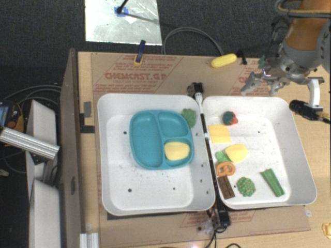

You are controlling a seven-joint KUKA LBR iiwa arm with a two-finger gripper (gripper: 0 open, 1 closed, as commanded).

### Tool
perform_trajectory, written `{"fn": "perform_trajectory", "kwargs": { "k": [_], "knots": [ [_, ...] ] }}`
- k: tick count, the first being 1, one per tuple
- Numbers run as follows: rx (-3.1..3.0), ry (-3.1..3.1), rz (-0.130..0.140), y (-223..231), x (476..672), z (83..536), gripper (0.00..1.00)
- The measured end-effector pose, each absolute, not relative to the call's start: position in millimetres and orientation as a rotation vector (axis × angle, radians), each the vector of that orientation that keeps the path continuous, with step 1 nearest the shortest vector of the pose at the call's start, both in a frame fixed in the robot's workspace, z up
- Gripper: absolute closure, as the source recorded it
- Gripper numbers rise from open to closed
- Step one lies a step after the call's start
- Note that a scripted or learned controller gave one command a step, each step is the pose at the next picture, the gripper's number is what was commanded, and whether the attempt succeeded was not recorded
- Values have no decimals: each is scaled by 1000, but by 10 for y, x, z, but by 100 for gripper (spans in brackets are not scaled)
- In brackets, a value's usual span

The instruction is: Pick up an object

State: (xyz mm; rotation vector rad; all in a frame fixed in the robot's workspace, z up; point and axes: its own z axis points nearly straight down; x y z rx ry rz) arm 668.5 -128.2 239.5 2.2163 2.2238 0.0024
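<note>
**Gripper hanging beyond the right bin, nothing in hand**

The arm (305, 19) is reaching in from the right and the gripper (264, 81) is hanging over the cardboard just past the far rim of the right bin (289, 138). Its two fingers are standing apart and nothing is sitting between them, so no object is being carried.

The pickable things are lying in the two bins. In the right bin: a small dark green and red piece (229, 119) nearest the gripper, then a yellow square block (220, 134), a yellow rounded lump (236, 152), an orange ring (225, 168), a brown bar (225, 186), a green bumpy ball (245, 186) and a green stick (272, 182). The left bin (119, 185) is holding a blue divided plate (150, 138) with a yellow lump (177, 151) in one compartment and a green leafy piece (189, 117) at its far right corner.

Everything in the right bin is lying toward the camera and slightly left of the gripper (the green and red piece being the shortest reach). The green stick is the only clearly elongated item, its long axis running diagonally from far-left to near-right; a grasp there would probably need the fingers set across that line.

A yellow banana-like object (223, 61) is resting on the cardboard outside the bins, left of the gripper.
</note>
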Motion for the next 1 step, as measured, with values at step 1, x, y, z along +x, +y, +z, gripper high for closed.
{"fn": "perform_trajectory", "kwargs": {
  "k": [1],
  "knots": [
    [2221, 2227, -4, -1239, 6676, 1511, 0]
  ]
}}
